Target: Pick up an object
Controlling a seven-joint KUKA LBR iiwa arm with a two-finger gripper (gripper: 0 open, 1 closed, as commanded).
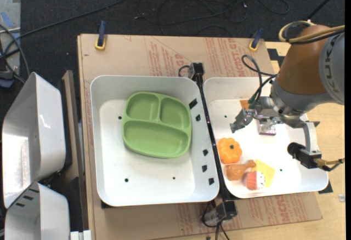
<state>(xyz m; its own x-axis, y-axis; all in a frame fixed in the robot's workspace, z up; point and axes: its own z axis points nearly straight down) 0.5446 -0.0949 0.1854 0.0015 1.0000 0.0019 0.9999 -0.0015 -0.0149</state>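
The arm (307, 69) reaches in from the right over the right bin (285, 187), its gripper (267, 124) low above the bin's upper middle; whether the claw is spread or pressed together cannot be told. Just below and left of it sits a small orange pumpkin (230, 150), with a drumstick (239, 170) and strawberry (253, 180) near the front. The left bin (109, 178) bears a green plate (157, 124)
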